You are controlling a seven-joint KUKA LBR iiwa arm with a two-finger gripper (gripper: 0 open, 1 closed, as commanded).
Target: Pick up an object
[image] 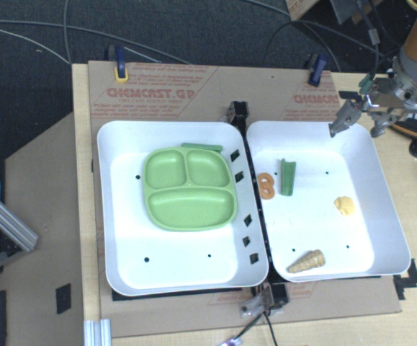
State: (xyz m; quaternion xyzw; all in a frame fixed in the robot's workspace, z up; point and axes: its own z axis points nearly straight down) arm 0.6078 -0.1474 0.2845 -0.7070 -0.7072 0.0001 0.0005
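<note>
Lying flat, slim green stick (287,177)

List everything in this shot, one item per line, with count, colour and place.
bins: 2, white, side by side on the bench
divided plate: 1, light green, left bin
flat stick: 1, dark green, behind the plate
block: 1, green, right bin, upper middle
pretzel: 1, orange, right bin, beside the block
small lump: 1, yellow, right bin, right side
cone: 1, tan, right bin, near edge
clamps: 2, blue, board's far edge
end effector: 1, grey, above right bin's far right corner
</note>
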